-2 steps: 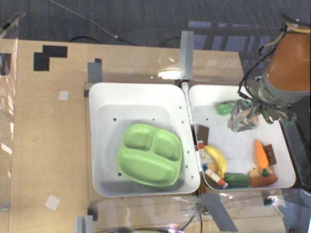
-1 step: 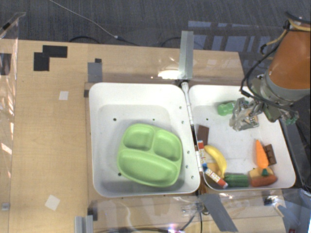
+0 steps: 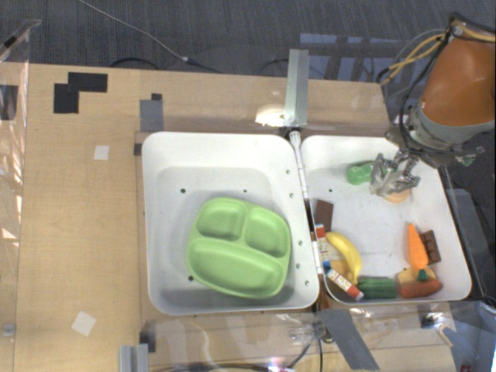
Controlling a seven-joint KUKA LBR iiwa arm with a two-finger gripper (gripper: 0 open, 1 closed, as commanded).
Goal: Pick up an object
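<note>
Overhead, arm point(image 3: 457, 84) reaching down into right bin point(image 3: 457, 285), end effector point(image 3: 394, 178) beside green object point(image 3: 358, 173), grip state unclear.

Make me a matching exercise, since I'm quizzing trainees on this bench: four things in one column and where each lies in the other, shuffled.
Things:
1. green divided plate
2. banana
3. carrot
4. small green object

Places:
A. right bin, near its right wall
B. left bin
C. right bin, beside the gripper
D. right bin, near the divider between the bins

Pairs: 1-B, 2-D, 3-A, 4-C
</note>
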